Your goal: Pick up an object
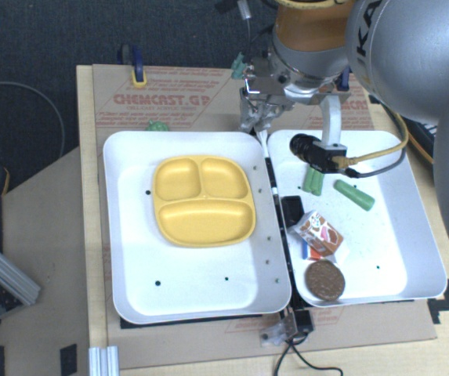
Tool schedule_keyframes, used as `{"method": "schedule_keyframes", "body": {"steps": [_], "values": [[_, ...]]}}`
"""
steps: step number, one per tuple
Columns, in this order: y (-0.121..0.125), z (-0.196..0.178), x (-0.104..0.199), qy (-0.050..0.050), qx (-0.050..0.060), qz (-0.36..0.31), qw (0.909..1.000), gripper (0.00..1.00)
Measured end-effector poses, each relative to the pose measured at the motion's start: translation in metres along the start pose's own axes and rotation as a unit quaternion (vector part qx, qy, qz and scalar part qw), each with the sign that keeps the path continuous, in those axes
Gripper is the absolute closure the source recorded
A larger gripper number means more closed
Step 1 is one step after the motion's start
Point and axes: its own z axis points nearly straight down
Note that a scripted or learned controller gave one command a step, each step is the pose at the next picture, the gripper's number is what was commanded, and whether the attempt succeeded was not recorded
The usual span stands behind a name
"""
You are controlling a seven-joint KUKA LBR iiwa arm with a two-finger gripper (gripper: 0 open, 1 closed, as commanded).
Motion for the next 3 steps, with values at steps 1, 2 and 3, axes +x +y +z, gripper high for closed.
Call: {"method": "schedule_keyframes", "body": {"steps": [1, 2, 3], "values": [[-0.012, 0.048, -0.027, -0.003, 0.011, 0.005, 0.9999, 1.0], [-0.059, 0.073, 0.069, -0.002, 0.012, 0.0, 0.9999, 1.0], [-0.106, 0.125, 0.041, -0.003, 0.014, 0.005, 0.9999, 1.0]]}}
